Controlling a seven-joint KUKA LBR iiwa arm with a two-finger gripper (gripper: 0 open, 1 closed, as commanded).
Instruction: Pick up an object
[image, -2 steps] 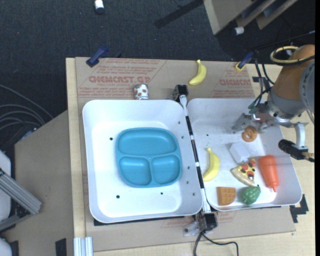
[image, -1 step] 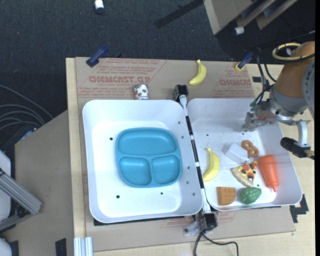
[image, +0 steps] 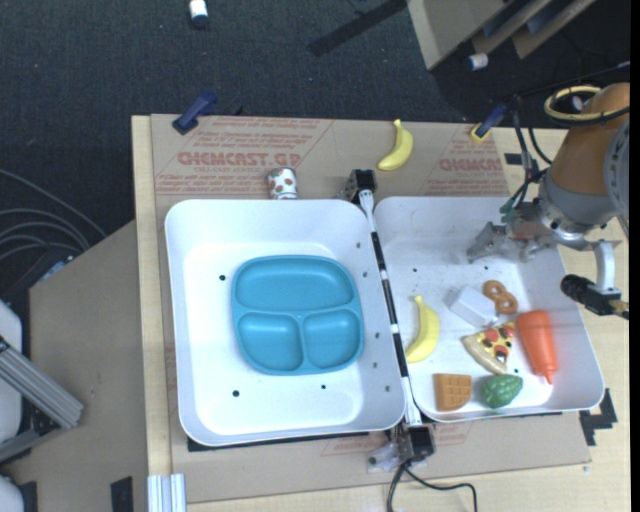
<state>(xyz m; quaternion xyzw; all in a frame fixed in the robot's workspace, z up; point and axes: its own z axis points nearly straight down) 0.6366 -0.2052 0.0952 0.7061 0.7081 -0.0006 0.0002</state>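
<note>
My gripper (image: 505, 243) hangs over the upper part of the right bin (image: 440, 225), its grey fingers spread open with nothing between them. Below it in that bin lie a pretzel (image: 500, 297), a white block (image: 468, 303), a banana (image: 425, 330), a pizza slice (image: 492, 347), a carrot (image: 540, 343), a waffle piece (image: 452, 390) and a green broccoli (image: 502, 390). The pretzel is the nearest of these, a short way below the gripper and apart from it.
The left bin (image: 200, 260) holds a blue divided plate (image: 297, 312). On the bench behind the bins lie a second banana (image: 397, 148) and a small spotted cup (image: 283, 182). The arm's orange band (image: 590, 150) rises at the right edge.
</note>
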